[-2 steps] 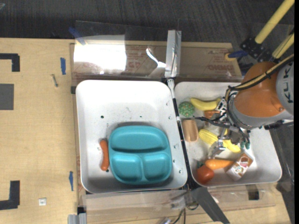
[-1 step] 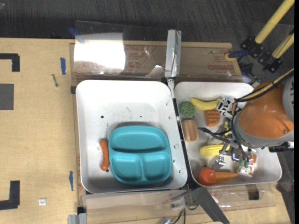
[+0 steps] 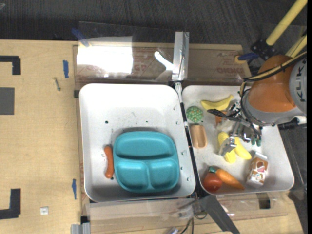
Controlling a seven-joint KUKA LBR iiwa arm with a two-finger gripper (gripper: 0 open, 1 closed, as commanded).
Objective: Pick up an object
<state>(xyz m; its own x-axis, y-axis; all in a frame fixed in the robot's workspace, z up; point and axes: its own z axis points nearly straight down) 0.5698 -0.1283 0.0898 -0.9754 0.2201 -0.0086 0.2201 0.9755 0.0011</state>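
Left bin (image 3: 92, 101): teal tray (image 3: 145, 161), orange sausage (image 3: 109, 161) at its left edge. Right bin (image 3: 285, 172), lower right of frame: green ball (image 3: 194, 113), brown roll (image 3: 198, 135), tomato (image 3: 212, 182), carrot (image 3: 229, 178), carton (image 3: 258, 171), banana (image 3: 218, 103). Gripper (image 3: 233, 143) is low over yellow pieces (image 3: 239, 152); fingers' spread cannot be told, nothing visibly held. Judged step: descent to grasp. Next: close, then lift
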